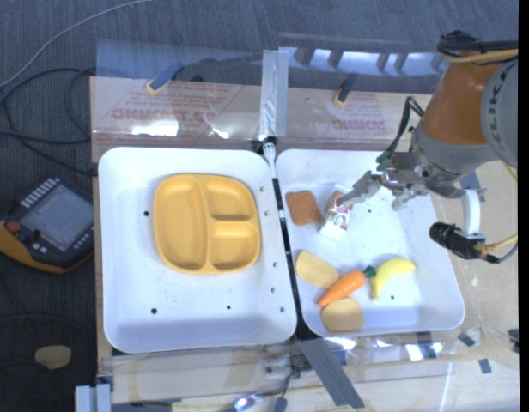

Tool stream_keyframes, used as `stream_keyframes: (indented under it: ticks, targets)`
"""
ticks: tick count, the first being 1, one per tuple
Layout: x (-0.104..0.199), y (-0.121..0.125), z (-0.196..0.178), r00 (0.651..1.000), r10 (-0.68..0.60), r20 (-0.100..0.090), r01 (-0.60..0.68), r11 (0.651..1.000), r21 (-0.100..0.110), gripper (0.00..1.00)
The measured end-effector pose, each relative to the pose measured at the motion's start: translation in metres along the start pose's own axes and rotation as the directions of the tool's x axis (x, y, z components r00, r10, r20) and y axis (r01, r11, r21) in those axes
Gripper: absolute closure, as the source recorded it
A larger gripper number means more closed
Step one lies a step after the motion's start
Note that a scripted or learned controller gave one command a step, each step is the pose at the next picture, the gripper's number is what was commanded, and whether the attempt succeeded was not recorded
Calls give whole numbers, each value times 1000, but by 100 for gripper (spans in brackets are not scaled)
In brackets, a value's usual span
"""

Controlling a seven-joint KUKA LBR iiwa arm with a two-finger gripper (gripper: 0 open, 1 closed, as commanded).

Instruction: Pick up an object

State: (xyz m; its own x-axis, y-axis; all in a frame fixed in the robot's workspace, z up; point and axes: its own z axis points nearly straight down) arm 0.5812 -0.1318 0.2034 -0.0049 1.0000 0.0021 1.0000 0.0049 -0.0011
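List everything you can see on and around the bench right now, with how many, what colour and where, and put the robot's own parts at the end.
bins: 2, white, side by side on the bench
divided tray: 1, yellow, in the left bin
toast slice: 1, brown, right bin, upper left part
small packet: 1, white and red, right bin, beside the toast slice
pale pieces: 2, pale yellow-tan, right bin, lower left part
carrot: 1, orange with a green top, right bin, between the pale pieces
banana: 1, yellow, right bin, right of the carrot
control pendant: 1, grey and orange, on the floor left of the bins
arm: 1, grey with orange band, reaching in from the right
hand: 1, grey, over the right bin near the small packet
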Motion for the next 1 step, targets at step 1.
stream_keyframes:
  ticks: [1]
  targets:
    - [7,33,-7,1000,14,0,-14,1000,0,0]
